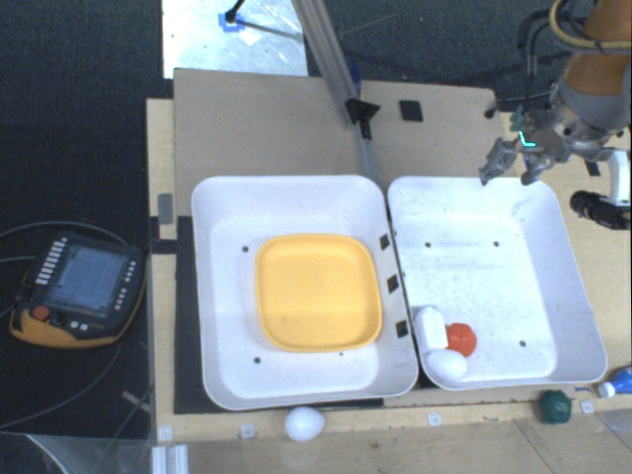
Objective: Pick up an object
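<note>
Grey arm with orange band; black cables; two dark-fingered gripper; small cyan light.

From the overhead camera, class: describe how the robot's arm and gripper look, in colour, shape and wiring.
The arm is rounded and grey, with an orange band above the wrist. Black cables loop beside it. The gripper is a grey metal block with a small cyan light and two short dark fingers.

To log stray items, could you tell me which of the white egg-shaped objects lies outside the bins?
The white egg on the bench below the left bin; the other white one lies inside the right bin.
</note>
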Controlling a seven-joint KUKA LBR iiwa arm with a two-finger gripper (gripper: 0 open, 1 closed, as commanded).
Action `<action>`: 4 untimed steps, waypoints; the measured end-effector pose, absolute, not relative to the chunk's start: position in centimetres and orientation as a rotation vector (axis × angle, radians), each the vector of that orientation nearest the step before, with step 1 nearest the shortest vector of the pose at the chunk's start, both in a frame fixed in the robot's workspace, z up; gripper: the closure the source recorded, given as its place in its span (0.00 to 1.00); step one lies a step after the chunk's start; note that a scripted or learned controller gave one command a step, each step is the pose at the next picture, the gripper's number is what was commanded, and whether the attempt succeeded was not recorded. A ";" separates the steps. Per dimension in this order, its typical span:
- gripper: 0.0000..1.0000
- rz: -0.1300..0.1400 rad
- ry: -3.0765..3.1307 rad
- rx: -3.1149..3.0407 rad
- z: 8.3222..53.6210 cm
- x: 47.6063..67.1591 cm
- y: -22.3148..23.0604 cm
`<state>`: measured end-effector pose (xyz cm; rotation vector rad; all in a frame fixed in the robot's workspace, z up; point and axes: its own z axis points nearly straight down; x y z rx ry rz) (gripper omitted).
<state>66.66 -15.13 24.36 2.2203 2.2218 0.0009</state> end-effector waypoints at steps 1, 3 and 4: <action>0.00 0.001 2.222 2.220 24.4 66.7 -15.1; 0.00 -0.003 2.225 2.222 13.6 67.9 -14.0; 0.00 -0.003 2.224 2.222 8.8 67.8 -14.0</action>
